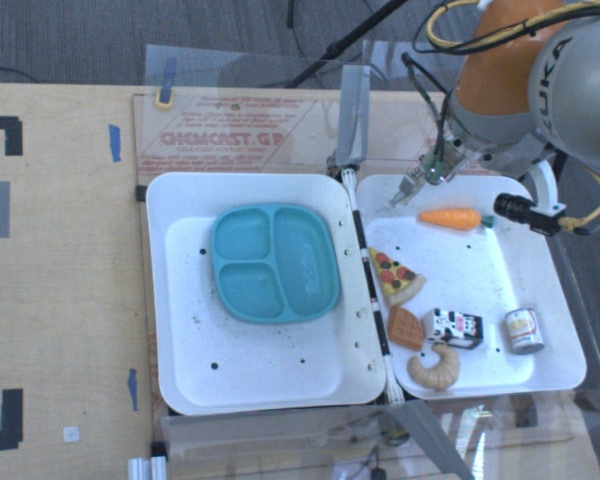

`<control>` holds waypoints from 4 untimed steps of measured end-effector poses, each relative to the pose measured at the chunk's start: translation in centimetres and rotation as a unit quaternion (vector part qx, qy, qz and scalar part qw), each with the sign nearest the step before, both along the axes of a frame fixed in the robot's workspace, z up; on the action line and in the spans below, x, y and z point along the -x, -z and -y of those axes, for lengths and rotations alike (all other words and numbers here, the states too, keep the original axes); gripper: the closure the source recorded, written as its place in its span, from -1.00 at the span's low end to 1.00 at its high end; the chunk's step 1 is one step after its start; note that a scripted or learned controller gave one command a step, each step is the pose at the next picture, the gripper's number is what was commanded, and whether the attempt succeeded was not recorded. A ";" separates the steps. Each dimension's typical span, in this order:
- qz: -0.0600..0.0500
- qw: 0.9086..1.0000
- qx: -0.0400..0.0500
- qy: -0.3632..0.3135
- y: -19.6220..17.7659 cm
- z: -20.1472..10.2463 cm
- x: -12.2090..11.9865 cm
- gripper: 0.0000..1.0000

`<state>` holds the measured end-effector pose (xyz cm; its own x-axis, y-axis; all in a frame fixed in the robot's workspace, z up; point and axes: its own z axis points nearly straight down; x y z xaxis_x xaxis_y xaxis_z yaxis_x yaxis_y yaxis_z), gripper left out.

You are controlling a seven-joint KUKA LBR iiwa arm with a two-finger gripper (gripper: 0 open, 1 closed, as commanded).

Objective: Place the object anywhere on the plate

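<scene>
**Clerk:** Item one. Step in hand?

**Arm:** Pick-up, not yet made, by my judgement. My fingers hover over the far left corner of the right bin, and nothing sits between them. The plate, teal with three compartments, lies bare in the left bin.

**Clerk:** Item two. State of the fingers?

**Arm:** Spread a little, I think; the tips are small and blurred at this slant, so I enter that with caution. They are pinching nothing.

**Clerk:** Item three. The task's thing, and its position?

**Arm:** The sentence names no particular object. Nearest to me is the carrot, lying flat on its side, just beside my fingers toward the bin's middle, apart from them. Also listed: pizza slice by the divider, waffle, croissant, a small black-and-white carton, a can. All are well apart from my fingers, nearer the front.

**Clerk:** Item four. Next move?

**Arm:** As I judge it: shift over the carrot, drop so my fingers straddle its narrow width, close, lift, then carry it left across the divider and release over any plate compartment. The carrot is round and may roll from a poor pinch.
</scene>
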<state>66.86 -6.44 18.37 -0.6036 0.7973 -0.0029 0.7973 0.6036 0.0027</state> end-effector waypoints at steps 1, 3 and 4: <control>-0.001 0.988 0.000 -0.157 -0.1 6.5 1.0 1.00; 0.005 0.906 0.004 -0.423 9.4 7.5 6.8 1.00; 0.003 0.938 0.002 -0.346 9.6 10.7 0.5 1.00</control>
